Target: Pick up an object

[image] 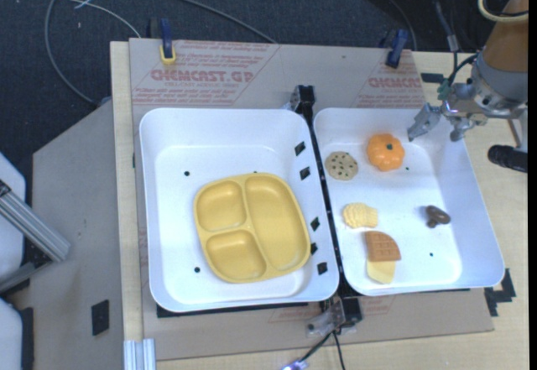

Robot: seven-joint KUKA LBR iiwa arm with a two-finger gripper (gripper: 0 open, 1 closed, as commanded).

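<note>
While your view runs from the near edge, note the right bin: a toast-like wedge nearest, then a pale yellow ridged piece and a small brown lump, then a cookie and an orange pumpkin. The left bin holds a yellow divided plate. Farthest, the gripper hovers over the right bin's far corner, fingers spread, pinching nothing.

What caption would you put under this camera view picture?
Robot claw hovers by the right bin near a toy orange; yellow plate waits left.
</note>
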